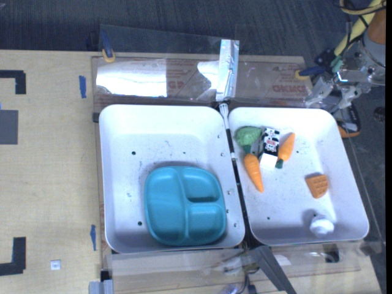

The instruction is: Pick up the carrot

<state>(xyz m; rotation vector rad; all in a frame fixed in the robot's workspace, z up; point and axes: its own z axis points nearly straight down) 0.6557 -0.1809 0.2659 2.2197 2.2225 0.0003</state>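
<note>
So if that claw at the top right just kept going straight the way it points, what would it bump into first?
The gripper seems to point down and leftward, so it would probably meet the far rim of the right bin first, well before the carrot. Depth is hard to judge from this slanted view.

Silver-grey metal pincer (334, 90) with blue fittings; yellow and black cables (355, 8) looping above.

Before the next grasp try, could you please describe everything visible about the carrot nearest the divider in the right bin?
The carrot is an orange cone, smooth and plastic-looking like a toy, with no leaves that I can make out. It lies flat on the floor of the right bin, close to the divider, thick end towards the green item and tip towards the near rim. Its thick end lies close to the green item; contact is unclear. The gripper is outside the bin, far from it.
</note>
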